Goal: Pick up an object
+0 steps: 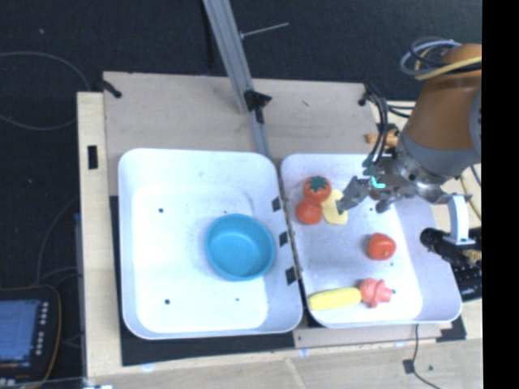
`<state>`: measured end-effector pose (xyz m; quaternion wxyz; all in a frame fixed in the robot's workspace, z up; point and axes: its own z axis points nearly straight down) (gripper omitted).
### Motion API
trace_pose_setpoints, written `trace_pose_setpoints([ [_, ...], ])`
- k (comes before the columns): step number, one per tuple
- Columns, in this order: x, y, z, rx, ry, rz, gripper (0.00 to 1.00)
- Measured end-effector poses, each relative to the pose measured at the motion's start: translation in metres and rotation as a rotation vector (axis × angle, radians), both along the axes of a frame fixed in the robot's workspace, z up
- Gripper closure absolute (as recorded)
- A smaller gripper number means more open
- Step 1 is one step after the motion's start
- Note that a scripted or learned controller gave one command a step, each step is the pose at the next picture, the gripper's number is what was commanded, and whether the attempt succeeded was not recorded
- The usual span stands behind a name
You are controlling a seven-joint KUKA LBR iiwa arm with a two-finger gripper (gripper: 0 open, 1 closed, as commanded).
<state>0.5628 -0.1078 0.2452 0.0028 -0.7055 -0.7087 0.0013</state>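
Here, two shallow white bins are seen side by side on the bench (186, 112). The left bin (146, 177) holds a blue bowl (239, 246), which sits upright near the bin's middle, somewhat toward the right wall.

The right bin (413, 298) holds the small toy items. A red tomato-like piece with a green top (317, 188) lies near the bin's upper left corner, and a second red-orange round piece (307, 212) is found just below it, touching or nearly touching it. A pale yellow piece (333, 211) lies just beside these two, on their right. Farther right and lower, a red-orange ball-like item (381, 246) rests apart from the others. Along the bin's near wall a yellow banana-shaped item (334, 299) is laid lengthwise, with a pink toy (374, 292) touching its right end.

The arm (442, 128) is brought in from the right, its orange band seen above the wrist. The gripper (350, 198) is held low over the upper part of the right bin, its tip just beside the pale yellow piece and perhaps touching it. Whether the fingers are spread or closed cannot be told, since the dark fingertips blur together at this angle; nothing is visibly held between them.

A grey metal pole (229, 47) is slanted across the bench from the top toward the gap between the bins.
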Motion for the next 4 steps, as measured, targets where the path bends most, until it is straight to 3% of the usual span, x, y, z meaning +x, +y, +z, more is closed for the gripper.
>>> trace_pose_setpoints([
  [1,0.001,0.000,0.003,0.000,-0.006,0.000,0.00],
  [4,-0.001,-0.015,-0.141,-0.004,-0.001,-0.007,0.00],
])
